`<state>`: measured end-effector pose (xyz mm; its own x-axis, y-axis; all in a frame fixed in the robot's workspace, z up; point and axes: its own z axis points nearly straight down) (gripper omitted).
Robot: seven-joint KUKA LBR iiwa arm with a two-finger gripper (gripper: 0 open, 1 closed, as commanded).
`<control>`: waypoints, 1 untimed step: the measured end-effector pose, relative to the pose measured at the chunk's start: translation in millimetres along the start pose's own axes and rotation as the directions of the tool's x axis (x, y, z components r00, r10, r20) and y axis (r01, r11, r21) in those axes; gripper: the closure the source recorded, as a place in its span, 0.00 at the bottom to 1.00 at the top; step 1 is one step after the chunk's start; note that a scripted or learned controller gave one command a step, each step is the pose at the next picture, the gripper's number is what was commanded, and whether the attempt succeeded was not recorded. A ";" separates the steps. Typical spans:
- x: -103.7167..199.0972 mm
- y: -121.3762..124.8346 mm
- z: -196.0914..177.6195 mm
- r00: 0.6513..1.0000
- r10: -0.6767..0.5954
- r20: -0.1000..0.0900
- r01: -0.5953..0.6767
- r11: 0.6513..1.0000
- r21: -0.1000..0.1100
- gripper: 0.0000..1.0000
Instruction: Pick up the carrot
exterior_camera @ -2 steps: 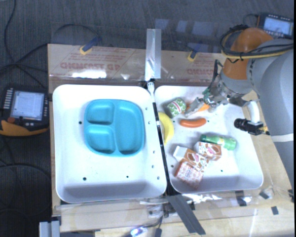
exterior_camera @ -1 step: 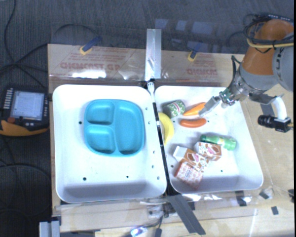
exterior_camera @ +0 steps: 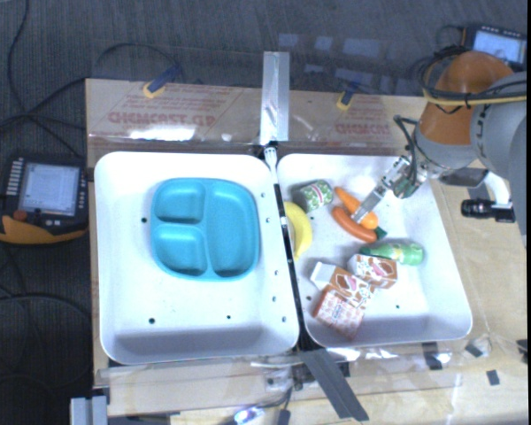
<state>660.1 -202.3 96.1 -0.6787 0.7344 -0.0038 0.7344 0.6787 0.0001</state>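
Two orange carrot pieces lie in the right bin (exterior_camera: 425, 317), near its back. The upper carrot (exterior_camera: 344, 198) slants down to the right, and the lower carrot (exterior_camera: 354, 227) lies just below it with a dark green tip at its right end. My gripper (exterior_camera: 366, 209) reaches in from the upper right. Its tip sits between the two carrots, touching or just above them, and it hides part of the upper one.
A green and white packet (exterior_camera: 313, 193) and a yellow banana (exterior_camera: 297, 228) lie left of the carrots. Below them are a green bottle (exterior_camera: 395, 253), red snack packets (exterior_camera: 343, 301) and a small white block (exterior_camera: 323, 273). The left bin (exterior_camera: 124, 326) holds a blue divided plate (exterior_camera: 203, 228).
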 end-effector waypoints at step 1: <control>-8.1 -19.6 -54.4 0.975 -0.221 0.001 0.221 0.975 0.000 0.00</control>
<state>651.1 -221.4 150.6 -0.8244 0.5660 -0.0045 0.5660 0.8244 -0.0005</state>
